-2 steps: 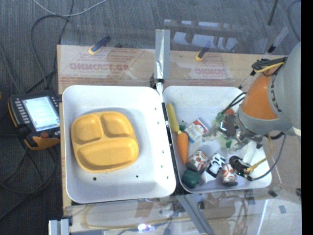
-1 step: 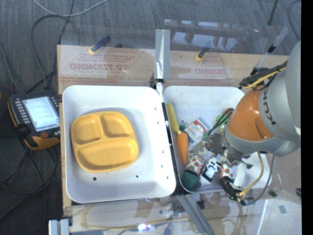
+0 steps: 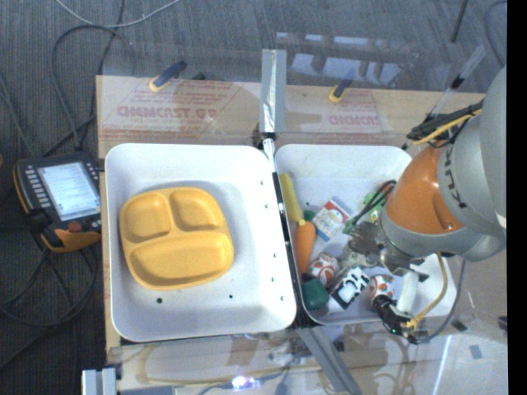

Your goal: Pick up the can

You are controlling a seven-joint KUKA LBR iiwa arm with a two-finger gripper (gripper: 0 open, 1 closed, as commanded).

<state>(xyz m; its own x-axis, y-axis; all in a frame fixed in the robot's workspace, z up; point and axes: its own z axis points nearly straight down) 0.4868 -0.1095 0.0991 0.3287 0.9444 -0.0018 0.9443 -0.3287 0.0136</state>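
Observation:
A small red and white can (image 3: 324,265) lies on its side in the right bin (image 3: 346,161), near the bin's front. A second red and white rounded object (image 3: 380,286) lies a little further right, partly under the arm. My gripper (image 3: 354,285) is down low in the front of this bin, between those two objects, its black and white end just right of the can. The grey wrist with its orange band (image 3: 420,200) hides the right part of the bin.
The right bin also holds an orange carrot (image 3: 305,243), a long yellow piece (image 3: 290,197), a small printed box (image 3: 330,218) and a dark green item (image 3: 314,291). A yellow divided plate (image 3: 175,237) lies in the left bin (image 3: 140,159). A handheld controller (image 3: 62,192) lies left of the bench.

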